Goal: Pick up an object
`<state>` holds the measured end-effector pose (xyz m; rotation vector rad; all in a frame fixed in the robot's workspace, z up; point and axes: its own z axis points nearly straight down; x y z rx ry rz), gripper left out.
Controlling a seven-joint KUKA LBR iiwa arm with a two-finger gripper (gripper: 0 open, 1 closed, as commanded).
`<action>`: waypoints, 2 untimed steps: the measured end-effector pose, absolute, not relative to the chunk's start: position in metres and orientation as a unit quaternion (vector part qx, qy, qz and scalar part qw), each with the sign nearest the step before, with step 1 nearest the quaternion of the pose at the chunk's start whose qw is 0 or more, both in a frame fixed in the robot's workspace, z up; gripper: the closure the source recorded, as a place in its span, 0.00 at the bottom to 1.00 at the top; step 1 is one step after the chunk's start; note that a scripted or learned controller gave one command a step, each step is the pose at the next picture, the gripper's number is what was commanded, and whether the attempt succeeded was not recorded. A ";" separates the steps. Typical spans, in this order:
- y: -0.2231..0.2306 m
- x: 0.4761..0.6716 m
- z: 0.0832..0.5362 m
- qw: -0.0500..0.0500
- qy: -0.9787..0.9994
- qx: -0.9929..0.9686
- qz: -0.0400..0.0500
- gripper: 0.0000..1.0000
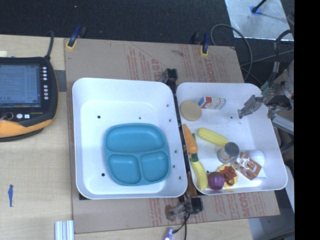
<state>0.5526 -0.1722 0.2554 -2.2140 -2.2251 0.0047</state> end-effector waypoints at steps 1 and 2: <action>-0.126 0.516 0.158 0.002 -0.709 -0.705 0.002 0.00; -0.124 0.547 0.091 0.003 -0.709 -0.705 0.002 0.00</action>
